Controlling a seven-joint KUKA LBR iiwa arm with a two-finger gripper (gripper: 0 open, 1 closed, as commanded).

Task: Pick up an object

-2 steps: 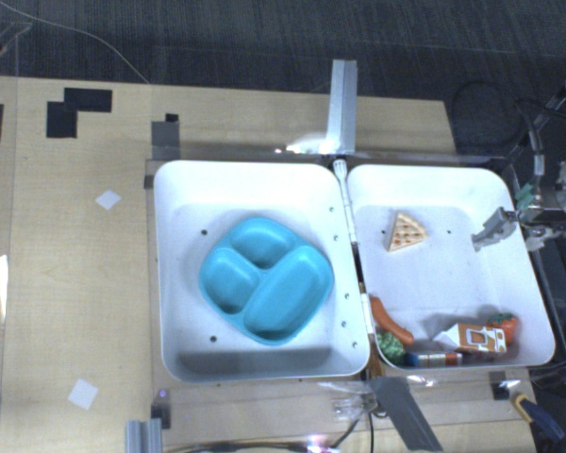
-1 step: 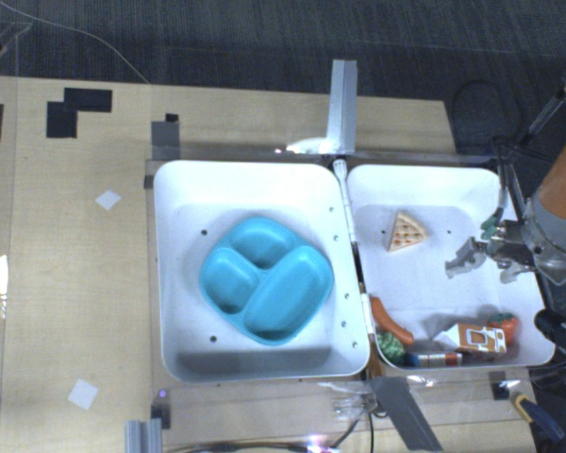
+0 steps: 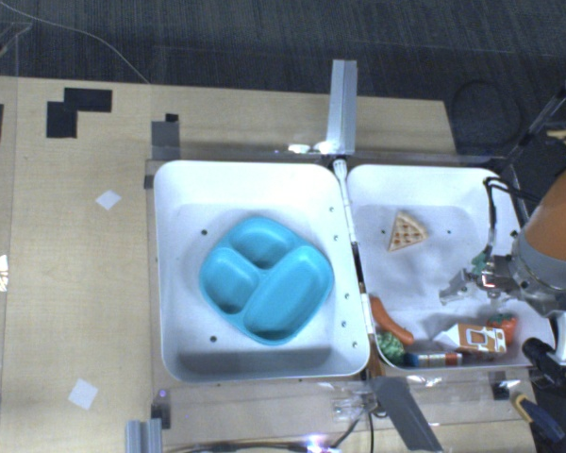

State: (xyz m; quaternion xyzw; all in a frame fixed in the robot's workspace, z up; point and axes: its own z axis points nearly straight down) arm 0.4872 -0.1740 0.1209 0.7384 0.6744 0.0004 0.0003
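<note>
Two shallow white bins side by side on a pale wooden bench: left bin, right bin. One blue divided tray in the left bin, with three compartments. Several small things in the right bin: one waffle-patterned triangular wedge toward the far side, one orange sausage-shaped piece by the near-left corner, one green item just beside it, one marker-like stick along the near wall, one small orange carton just right of the stick.

Dark carpet beyond the bench's far edge; black squares on the bench top at far left.

Wedge pointing its tip far; sausage-shaped piece running from far-left to near-right; stick lying left to right.

Gripper low over the right side of the right bin, above the carton; cannot tell how far open, nothing seen held.
</note>
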